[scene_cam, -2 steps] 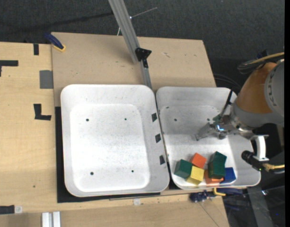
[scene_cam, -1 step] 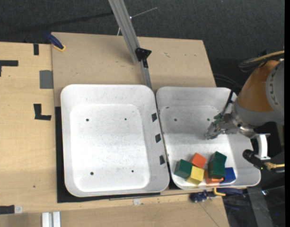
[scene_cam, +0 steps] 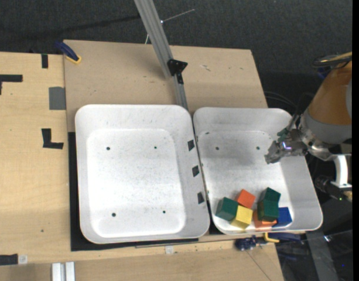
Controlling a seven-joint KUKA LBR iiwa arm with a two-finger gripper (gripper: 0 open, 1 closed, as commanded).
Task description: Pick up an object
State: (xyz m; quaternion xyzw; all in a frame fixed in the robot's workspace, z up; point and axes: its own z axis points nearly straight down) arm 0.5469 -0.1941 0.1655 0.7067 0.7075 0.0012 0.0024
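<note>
Two fingers of the gripper (scene_cam: 275,152) hang over the right-hand part of the right bin (scene_cam: 226,122); whether they are spread or pressed together cannot be told, and nothing shows between them. Behind them the grey arm (scene_cam: 327,127) with its orange band reaches in from the right. Well apart from the gripper, in the bin's near corner, lie clustered blocks: a green block (scene_cam: 227,208), yellow block (scene_cam: 243,216), orange block (scene_cam: 246,198), dark green block (scene_cam: 270,202) and blue block (scene_cam: 284,216); the left bin (scene_cam: 85,122) adjoins.
</note>
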